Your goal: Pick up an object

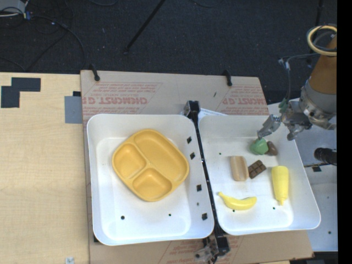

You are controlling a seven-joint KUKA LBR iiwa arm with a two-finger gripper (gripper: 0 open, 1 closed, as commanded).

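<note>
From the yellow divided plate (pixel 150 164) in the left bin (pixel 104 147), past the toy banana (pixel 238 202), the small green object (pixel 259 146), likely light, hard and slippery, sits up the right bin (pixel 308 213) below the spread-open gripper (pixel 281 127), best pinched across its middle.

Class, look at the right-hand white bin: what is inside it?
Inside the right bin: a banana, yellow corn-like piece, tan block, brown piece and green item, its top partly covered by the gripper.
</note>
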